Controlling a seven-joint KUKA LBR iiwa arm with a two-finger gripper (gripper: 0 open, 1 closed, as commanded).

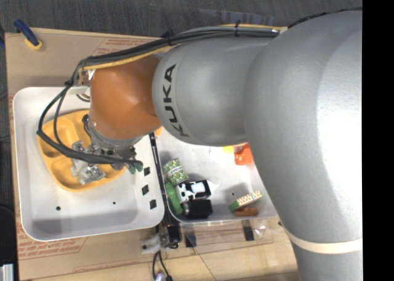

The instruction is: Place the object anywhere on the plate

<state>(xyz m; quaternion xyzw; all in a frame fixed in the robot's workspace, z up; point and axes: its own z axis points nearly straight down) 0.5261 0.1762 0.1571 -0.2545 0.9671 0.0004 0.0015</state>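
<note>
A yellow plate (56, 153) lies in the left white bin (37, 212), mostly covered by my arm. My gripper (88, 169) hangs over the plate's near right part, below the orange band of the wrist. Its metal parts blur into the plate. I cannot tell whether anything sits between its fingers. In the right bin (215, 221) lie the loose objects: a green patterned item (173, 169), a black and white item (196, 190), a black block (198, 209), a brown and green item (246, 203) and an orange piece (244, 155).
The big grey arm covers the upper right of the view and most of the right bin. Black cables (58, 119) loop from the wrist over the left bin. The wall between the bins (157, 175) runs just right of the gripper. A blue clip (28, 33) sits at the bench's far left corner.
</note>
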